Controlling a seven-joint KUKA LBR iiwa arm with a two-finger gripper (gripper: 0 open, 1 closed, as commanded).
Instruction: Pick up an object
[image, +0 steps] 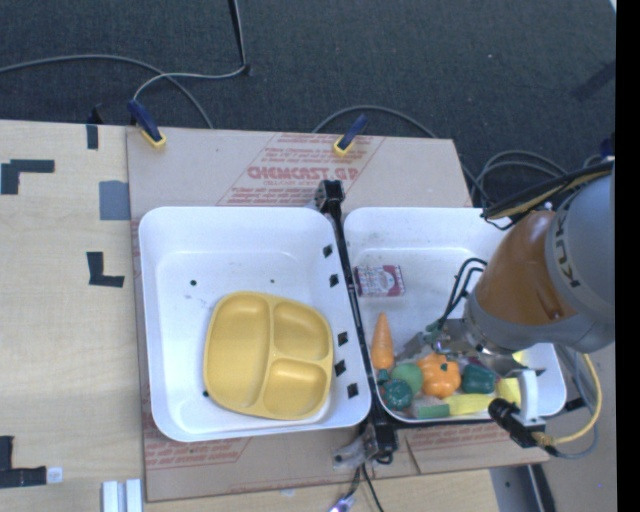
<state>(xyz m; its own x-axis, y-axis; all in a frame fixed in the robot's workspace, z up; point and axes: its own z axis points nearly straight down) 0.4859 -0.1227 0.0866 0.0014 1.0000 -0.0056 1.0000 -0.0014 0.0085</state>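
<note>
Dark grey carpet surrounds the bench, and we see black cables (232, 40) trailing across it above a sheet of printed cardboard (290, 170) held by two blue-and-yellow clamps (148, 124). On the cardboard sit two shallow white bins side by side. Our arm (560, 265), grey with its orange band, reaches in from the right and comes down over the right bin (420, 235). Our gripper (452, 345) is low in that bin, just above a cluster of toy food crowded into the near corner. We cannot tell how its grasp stands, because the wrist and the toys hide that part of it.

Directly under the gripper lies an orange toy pepper (440, 377), close enough that we cannot tell whether they touch. Just left of the gripper an orange toy carrot (382, 342) lies lengthwise near the wall between the bins. Below and left of the gripper is a green toy vegetable (402, 383), and just right of the pepper sits a dark teal piece (478, 379). A yellow piece (470, 405) lies along the near wall, below the gripper. Up and left of the gripper, well apart from the cluster, a small red-and-white packet (379, 280) lies flat on the bin floor.

Far left of the gripper, the left bin (175, 235) holds a yellow divided plate (268, 355) with three compartments.
</note>
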